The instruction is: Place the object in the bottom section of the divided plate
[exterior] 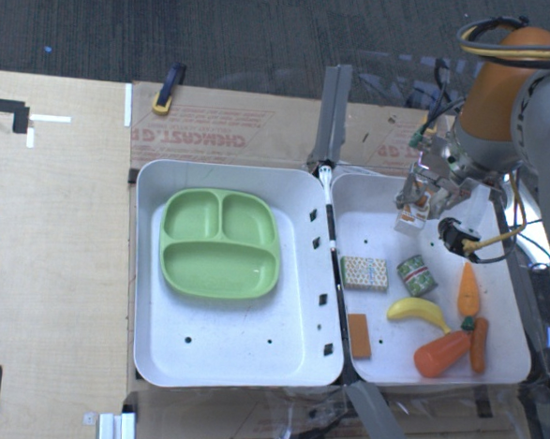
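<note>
The green divided plate (pixel 221 243) lies in the left bin (pixel 219 351), its one wide section toward the near side and two smaller sections behind it. All three sections hold nothing. My gripper (pixel 415 207) hangs over the back of the right bin (pixel 378 364), well to the right of the plate. Nothing is visibly held in it. In front of it lie a pale patterned box (pixel 364 272) and a green can (pixel 417 275), both apart from the gripper.
The right bin also holds a banana (pixel 418 313), an orange carrot (pixel 469 291), a red-orange pepper (pixel 440 354), a second carrot (pixel 479 343) and a brown block (pixel 359 335). A grey divider bar (pixel 334 124) rises between the bins. A black cable (pixel 457 238) hangs off the wrist.
</note>
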`<state>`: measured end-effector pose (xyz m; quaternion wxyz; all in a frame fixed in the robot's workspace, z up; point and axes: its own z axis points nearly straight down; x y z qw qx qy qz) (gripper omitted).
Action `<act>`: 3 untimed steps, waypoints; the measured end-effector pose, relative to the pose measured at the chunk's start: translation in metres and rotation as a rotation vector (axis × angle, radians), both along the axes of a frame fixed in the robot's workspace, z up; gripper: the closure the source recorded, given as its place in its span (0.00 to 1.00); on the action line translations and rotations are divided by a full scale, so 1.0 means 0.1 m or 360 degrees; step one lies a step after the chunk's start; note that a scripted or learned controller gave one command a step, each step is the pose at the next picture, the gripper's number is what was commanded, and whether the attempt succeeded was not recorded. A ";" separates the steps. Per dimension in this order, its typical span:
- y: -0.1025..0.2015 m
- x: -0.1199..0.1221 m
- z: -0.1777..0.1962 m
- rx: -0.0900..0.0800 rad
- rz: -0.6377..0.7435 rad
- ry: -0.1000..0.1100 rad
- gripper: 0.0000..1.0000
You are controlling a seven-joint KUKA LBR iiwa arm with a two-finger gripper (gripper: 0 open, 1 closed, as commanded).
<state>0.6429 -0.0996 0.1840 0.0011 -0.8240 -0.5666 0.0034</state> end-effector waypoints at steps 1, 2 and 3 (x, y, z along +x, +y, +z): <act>0.81 -0.50 0.04 0.0000 -0.0177 0.0003 1.00; 1.37 -0.94 0.04 -0.0001 -0.0142 0.0003 1.00; 2.11 -1.15 0.48 -0.0002 -0.0013 -0.0001 1.00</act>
